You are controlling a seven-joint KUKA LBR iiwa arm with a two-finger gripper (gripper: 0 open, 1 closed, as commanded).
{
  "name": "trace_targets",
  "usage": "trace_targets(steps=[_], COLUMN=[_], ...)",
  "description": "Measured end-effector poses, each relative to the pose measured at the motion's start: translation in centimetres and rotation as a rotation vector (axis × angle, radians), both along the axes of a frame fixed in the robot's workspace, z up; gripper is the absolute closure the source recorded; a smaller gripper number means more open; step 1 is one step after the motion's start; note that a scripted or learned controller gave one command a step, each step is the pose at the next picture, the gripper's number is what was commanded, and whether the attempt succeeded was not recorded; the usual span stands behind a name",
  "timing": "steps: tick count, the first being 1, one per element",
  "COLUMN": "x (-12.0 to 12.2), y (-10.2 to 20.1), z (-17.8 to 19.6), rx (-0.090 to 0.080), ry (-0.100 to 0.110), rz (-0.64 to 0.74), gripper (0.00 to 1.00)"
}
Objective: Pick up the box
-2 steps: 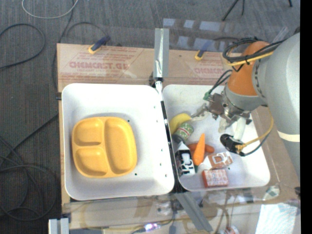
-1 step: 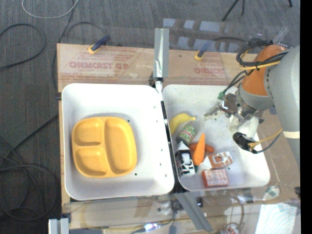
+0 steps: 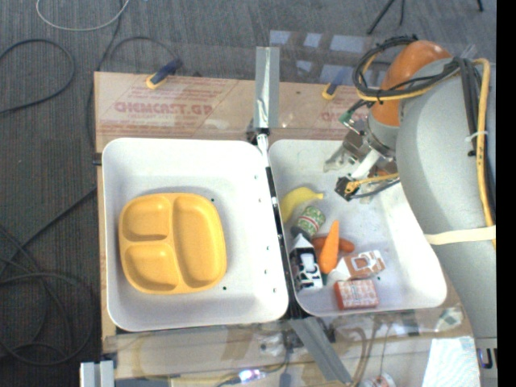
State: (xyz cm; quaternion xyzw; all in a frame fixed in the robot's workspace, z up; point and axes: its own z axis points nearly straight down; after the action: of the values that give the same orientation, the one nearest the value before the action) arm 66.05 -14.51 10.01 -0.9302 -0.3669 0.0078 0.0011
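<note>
Progress: pickup not yet done, as I judge it; the box (image 3: 355,294) lies on the floor of the right bin (image 3: 403,216), and reaching, gripping and lifting are all left.
Box location: front part of the right bin, near its front wall, well apart from the hand.
Box look: small flat rectangle, red-orange, cardboard-like, with print on its top face.
Hand (image 3: 355,166): hovering over the back part of the right bin, at the end of the grey arm with its orange band; nothing sits between its fingers that I can see, and I cannot tell how wide they stand.
Neighbours: an orange-and-white packet (image 3: 365,264) just behind the box; a carrot (image 3: 328,246), tapered and smooth; a small carton (image 3: 305,268) in black and white; a round can (image 3: 310,218); a curved yellow banana (image 3: 296,201).
Left bin (image 3: 145,156): shallow white plastic with rounded corners, holding a glossy yellow divided plate (image 3: 172,242) with three compartments.
Bench (image 3: 161,107): brown board with faded red lettering.
</note>
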Motion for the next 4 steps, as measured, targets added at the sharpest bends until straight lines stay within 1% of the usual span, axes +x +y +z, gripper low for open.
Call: trace_targets(steps=[1,2,3,4], x=[-6.7,-4.4,-6.2,-7.9], y=[4.6,-5.1,-6.2,1.1], z=[-1.1,-1.1,-0.6,-1.1], rx=[-0.001,0.002,0.021,0.001], ry=[-0.019,-0.023,-0.034,-0.023], rz=[-0.13,-0.123,-0.112,-0.149], gripper=[0.0,0.0,0.0,0.0])
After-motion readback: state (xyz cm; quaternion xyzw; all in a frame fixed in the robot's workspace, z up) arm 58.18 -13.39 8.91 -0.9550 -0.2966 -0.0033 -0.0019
